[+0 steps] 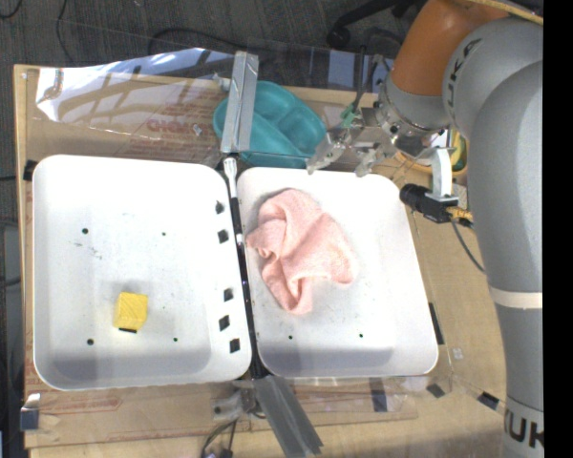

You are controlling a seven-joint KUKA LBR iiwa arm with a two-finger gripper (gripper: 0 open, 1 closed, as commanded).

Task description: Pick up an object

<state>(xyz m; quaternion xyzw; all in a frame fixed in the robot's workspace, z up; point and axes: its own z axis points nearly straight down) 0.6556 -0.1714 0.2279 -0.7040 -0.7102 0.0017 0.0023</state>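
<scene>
Two shallow white bins are sitting side by side on the worktop (267, 84), meeting at a central seam. In the left bin (57, 256), one small yellow block (131, 311) is lying alone near the front, well apart from every wall. By its look it is probably light and spongy, so a pinch across its two opposite flat sides should be enough; its exposed position is leaving free room around it for the approach.

In the right bin (401, 332), one pink cloth (301, 246) is lying crumpled in a loose heap, reaching from near the seam toward the bin's middle. It is soft and limp and will be draping and sagging when lifted, so the surest hold is on a raised fold near the top of the heap, not on a flat edge pressed against the bin floor. Either item could be serving as the task's object.

Behind the bins, one teal dish (277, 127) is resting on the worktop beside a sheet of clear plastic film (124, 89).

At the far right, the grey arm (501, 160) is reaching in, and its claw (349, 151) is hovering over the back rim of the right bin, just beside the teal dish and apart from the cloth. Its fingers are appearing parted, and nothing is showing between them.

Count: two bins, one block, one cloth, one dish, one claw.
</scene>
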